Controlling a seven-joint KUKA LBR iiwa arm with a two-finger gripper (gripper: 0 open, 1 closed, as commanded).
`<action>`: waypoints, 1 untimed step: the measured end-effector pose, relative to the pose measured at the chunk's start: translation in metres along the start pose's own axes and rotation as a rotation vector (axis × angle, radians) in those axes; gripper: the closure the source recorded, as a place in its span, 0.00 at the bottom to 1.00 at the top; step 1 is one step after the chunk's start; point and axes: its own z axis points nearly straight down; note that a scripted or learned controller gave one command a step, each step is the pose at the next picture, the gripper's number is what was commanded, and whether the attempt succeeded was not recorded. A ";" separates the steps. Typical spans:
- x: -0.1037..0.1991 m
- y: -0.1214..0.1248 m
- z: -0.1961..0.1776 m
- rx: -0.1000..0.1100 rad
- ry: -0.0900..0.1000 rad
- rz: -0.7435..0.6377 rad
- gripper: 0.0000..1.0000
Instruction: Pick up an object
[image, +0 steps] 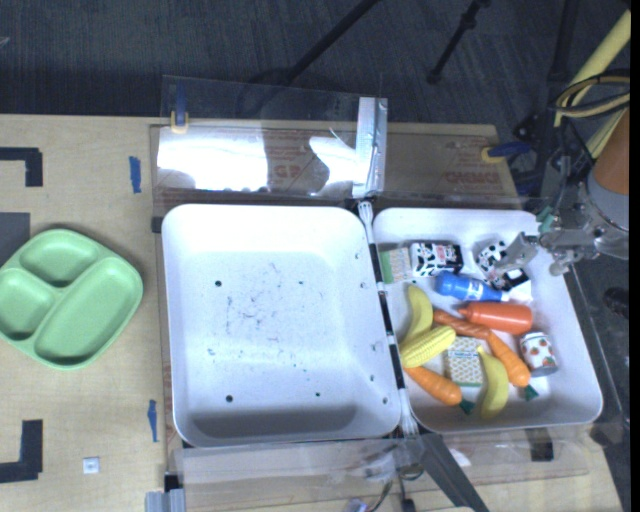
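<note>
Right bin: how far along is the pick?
Done: nothing visibly lifted; the bananas, corn, carrot and bottles all lie in the right bin. In hand: the end effector sits above that bin's far right corner, grip unclear. Left: the grasp and lift.

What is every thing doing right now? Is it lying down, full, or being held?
Left bin: bare white floor showing.
Right bin: holds a heap of toy food.
Corn cob: lying flat in the heap.
Banana: lying by the corn.
Blue bottle: on its side.
Green tray: flat on the bench, outside the bins.
End effector: above the right bin's far corner.
</note>
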 end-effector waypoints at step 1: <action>-0.024 -0.027 0.087 -0.029 0.001 -0.081 0.00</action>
